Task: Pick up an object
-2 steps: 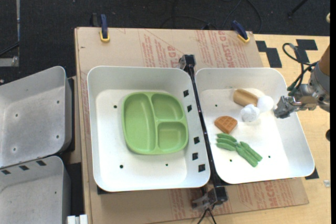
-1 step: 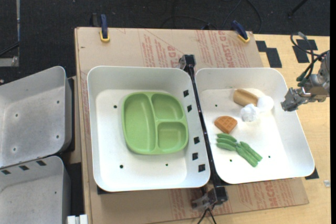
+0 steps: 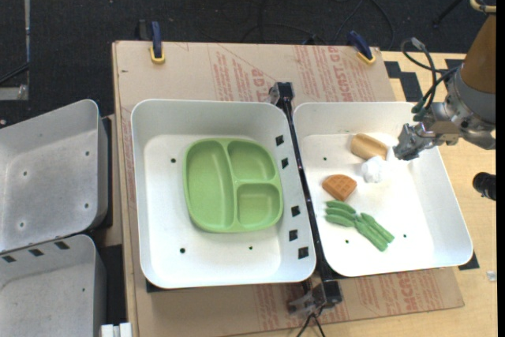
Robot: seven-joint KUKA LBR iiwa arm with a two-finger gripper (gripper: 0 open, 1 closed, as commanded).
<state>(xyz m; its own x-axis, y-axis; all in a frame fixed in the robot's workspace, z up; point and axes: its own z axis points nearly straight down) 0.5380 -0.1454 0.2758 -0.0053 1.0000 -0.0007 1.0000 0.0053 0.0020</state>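
**benchwatcher:** Two white bins are set side by side on the bench. A green divided plate (image 3: 233, 185) is parked in the left bin (image 3: 154, 249). In the right bin (image 3: 442, 241), a tan bread roll (image 3: 369, 146), a small white lump (image 3: 374, 170), a waffle-looking orange piece (image 3: 340, 186) and a bunch of green beans (image 3: 359, 223) are laid out.

**gripfan22:** And the gripper?

**benchwatcher:** The gripper (image 3: 408, 147) is seen near the right bin's upper right, just right of the roll and the white lump. Whether anything is touched can't be made out. How far it's spread can't be told either, it's too small and dark. Nothing is seen held in it. The food items are all seen lying on the bin floor.
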